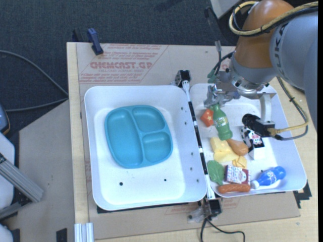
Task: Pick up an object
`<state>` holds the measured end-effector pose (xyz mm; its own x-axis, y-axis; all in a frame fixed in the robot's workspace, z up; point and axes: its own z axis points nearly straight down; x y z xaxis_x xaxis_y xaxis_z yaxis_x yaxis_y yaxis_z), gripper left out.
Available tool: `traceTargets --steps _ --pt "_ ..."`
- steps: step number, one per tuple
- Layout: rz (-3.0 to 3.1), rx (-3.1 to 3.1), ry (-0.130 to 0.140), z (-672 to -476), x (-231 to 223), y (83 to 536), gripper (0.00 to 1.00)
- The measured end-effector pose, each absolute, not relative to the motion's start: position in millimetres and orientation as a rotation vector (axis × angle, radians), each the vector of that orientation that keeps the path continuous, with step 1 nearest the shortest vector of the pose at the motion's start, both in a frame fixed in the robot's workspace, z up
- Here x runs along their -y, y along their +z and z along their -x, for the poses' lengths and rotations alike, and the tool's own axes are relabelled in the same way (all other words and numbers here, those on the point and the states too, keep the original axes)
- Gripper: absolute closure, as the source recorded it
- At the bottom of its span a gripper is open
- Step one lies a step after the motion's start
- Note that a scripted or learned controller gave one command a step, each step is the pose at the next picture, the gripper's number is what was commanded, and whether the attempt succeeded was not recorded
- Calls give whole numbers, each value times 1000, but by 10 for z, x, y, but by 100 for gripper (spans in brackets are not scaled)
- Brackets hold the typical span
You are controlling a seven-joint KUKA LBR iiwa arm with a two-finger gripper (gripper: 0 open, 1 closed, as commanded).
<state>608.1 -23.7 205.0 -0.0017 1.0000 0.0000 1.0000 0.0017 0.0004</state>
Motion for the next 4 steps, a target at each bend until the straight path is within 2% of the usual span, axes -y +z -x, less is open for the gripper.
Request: traceTargets --steps 1,2,3,4 --pt "-2217 -2222 2 -6086 234 2150 100" --pt "-2224 -2221 -4 -5882 870 1842 100" --pt "-2222 -2225 -1 -5695 277 1881 100" --pt "-2218 -2221 0 -5789 -342 1848 100"
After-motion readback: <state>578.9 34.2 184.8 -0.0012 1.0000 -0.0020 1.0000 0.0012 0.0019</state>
